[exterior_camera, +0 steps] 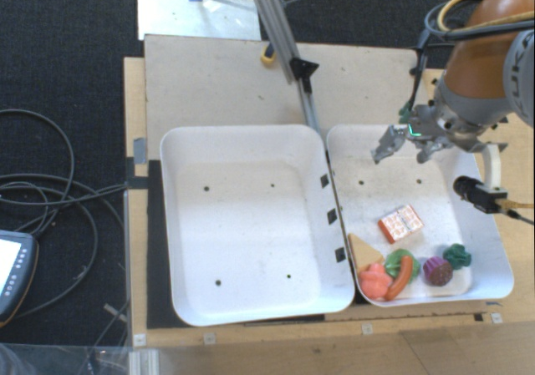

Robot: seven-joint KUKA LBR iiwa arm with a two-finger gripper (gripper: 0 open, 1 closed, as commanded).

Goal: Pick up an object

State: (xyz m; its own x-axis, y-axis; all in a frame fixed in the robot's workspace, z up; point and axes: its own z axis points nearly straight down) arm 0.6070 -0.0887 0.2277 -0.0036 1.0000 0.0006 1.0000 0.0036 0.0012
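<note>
Two shallow white bins sit side by side on a pale surface (217, 81). All the small objects are bunched in the near corner of the right bin (368, 156), probably because they slid or were dropped there: an orange-and-white block (400, 223) lies a little toward the bin's middle, and nearer the front rim sit a tan wedge (363, 249), a pinkish-red lump (375, 281), a green and orange piece (402, 269), a purple ball (437, 271) and a dark green floret (457, 255). The left bin (180, 156) lies beside it. The grey arm reaches in from the right, wrist bent down, its gripper (407, 146) hovering over the right bin's far end, well apart from the cluster. Its fingers look spread and hold nothing, though the view is blurry there.
</note>
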